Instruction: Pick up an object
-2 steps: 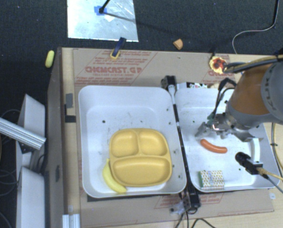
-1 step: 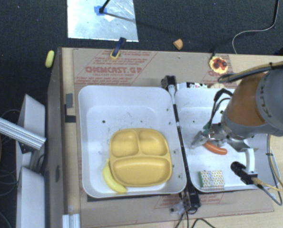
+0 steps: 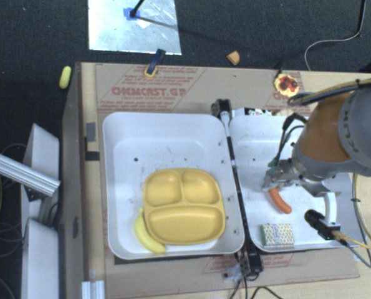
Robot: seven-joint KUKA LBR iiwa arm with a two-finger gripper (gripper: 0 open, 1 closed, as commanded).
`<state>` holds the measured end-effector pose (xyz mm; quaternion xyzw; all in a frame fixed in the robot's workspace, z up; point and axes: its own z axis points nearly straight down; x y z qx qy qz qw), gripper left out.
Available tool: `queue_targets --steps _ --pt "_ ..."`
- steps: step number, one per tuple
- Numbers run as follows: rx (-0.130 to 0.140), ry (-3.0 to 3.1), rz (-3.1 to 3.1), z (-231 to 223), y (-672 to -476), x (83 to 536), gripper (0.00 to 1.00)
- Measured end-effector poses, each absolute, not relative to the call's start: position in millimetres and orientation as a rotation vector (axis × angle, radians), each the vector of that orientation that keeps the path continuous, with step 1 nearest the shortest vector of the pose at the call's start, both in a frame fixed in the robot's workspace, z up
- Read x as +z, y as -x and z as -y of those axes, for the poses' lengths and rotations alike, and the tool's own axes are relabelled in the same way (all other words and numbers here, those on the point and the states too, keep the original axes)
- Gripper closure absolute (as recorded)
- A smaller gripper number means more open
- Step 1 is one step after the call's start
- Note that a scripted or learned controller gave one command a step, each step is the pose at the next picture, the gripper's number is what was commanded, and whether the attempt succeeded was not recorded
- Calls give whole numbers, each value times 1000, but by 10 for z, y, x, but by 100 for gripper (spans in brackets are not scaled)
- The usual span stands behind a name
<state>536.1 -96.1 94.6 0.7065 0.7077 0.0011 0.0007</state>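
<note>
Camera view: gripper (image 3: 277, 182) low in the right bin (image 3: 250, 161), prob. lined up to grab; can't tell its state; orange carrot (image 3: 281, 201) just below its tip; patterned block (image 3: 277, 233) further below; yellow tray (image 3: 184, 205) w/ banana (image 3: 146, 236) well off to its left.

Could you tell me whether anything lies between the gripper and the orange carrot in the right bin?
Nothing visible does. The gripper sits directly over the carrot's upper end, and the patterned block lies nearer the bin's front wall, clear of both.
</note>
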Motion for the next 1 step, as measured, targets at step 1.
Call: queue_targets --steps 1 --pt "4 -2217 -2224 -28 -5648 1847 100"
